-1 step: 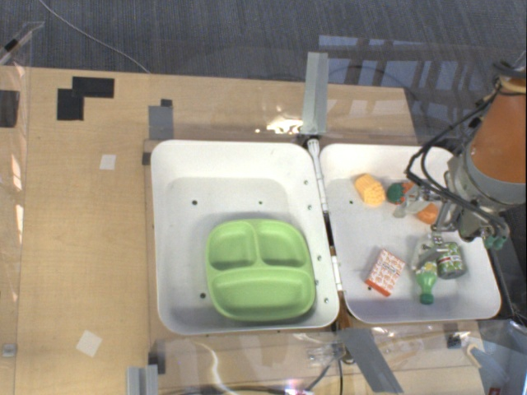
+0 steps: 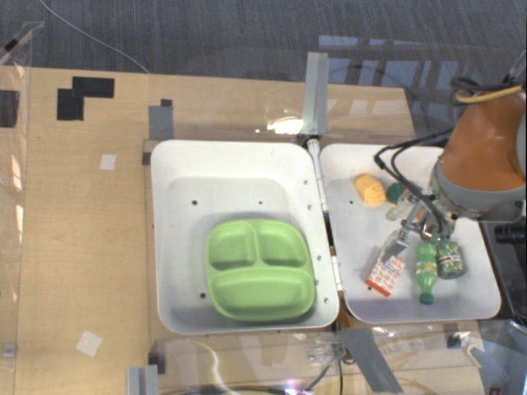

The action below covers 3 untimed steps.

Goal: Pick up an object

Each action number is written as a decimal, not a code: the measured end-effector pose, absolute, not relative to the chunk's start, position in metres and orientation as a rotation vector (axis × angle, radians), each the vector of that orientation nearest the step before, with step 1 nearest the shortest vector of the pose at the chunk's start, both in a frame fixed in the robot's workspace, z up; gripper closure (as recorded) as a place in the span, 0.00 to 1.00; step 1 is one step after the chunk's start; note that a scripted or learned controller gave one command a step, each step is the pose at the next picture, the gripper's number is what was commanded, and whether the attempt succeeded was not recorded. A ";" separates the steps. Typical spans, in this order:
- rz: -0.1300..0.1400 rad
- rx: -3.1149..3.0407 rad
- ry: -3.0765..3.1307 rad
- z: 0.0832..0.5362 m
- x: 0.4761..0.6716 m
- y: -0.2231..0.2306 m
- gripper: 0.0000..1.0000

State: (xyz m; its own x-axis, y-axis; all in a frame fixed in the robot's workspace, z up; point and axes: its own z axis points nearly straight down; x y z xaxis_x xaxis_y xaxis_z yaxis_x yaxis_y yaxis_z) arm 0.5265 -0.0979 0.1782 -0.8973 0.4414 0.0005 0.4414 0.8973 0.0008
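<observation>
In the right bin (image 2: 356, 299) you have several small things lying close together: an orange-and-white packet (image 2: 385, 275) at about 6 o'clock of the bin floor, tilted on a diagonal; a green bottle (image 2: 426, 270) just beside it toward 3 o'clock, lying with its cap toward the near rim; and a second small bottle with a dark red label (image 2: 450, 259) touching or nearly touching the green one on its 3 o'clock side. Up toward 11 o'clock of the same bin sits a yellow knobbly piece (image 2: 370, 190), with a small teal object (image 2: 395, 192) just at its 3 o'clock. Your gripper (image 2: 403, 241) hangs low over the gap between the yellow piece and the packet, its tip pointing toward 7 o'clock and reaching right to the packet's upper end; you cannot tell from this view whether the fingers are spread or closed, nor whether anything sits between them. The arm (image 2: 484, 159) comes in from 3 o'clock, its orange band bulking over the bin's right rim, with black cables looping from it across toward the yellow piece. The left bin (image 2: 177, 220) stands side by side with the right one, touching along the middle, and holds a green divided tray (image 2: 259, 270) lying flat toward its 6 o'clock side. Both bins rest on the wooden worktop (image 2: 74, 245).
</observation>
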 end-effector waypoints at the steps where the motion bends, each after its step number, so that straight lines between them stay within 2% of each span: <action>1: -0.011 -0.859 -3.041 0.102 0.513 -0.109 0.00; 2: -0.015 -0.847 -3.047 0.112 0.515 -0.108 1.00; 3: -0.013 -0.962 -3.002 0.188 0.561 -0.016 1.00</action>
